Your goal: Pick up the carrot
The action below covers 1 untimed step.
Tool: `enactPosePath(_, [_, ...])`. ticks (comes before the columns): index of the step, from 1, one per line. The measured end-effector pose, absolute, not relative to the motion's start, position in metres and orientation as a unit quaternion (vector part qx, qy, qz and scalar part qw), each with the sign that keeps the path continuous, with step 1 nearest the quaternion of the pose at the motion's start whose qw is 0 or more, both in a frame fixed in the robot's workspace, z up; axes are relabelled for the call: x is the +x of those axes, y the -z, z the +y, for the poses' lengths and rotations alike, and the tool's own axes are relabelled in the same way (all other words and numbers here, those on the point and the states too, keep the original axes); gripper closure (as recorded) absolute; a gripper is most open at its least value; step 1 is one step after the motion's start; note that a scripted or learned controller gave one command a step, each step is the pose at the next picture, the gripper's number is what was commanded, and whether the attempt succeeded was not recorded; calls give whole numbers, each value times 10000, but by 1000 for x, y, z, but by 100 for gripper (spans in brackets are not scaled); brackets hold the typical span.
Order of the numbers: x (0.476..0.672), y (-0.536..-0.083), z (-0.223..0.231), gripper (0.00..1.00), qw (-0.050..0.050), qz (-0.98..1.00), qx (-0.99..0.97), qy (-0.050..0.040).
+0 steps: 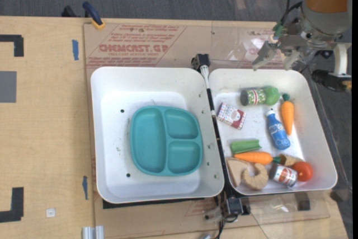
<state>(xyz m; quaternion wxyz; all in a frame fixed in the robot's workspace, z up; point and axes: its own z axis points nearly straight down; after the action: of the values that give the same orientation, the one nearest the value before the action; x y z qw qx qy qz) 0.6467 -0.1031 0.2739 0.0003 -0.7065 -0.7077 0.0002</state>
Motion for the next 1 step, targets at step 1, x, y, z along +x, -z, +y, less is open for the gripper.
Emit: enactPosePath(1, [579,-234,-201,0,-3,-7353,-6778,-30])
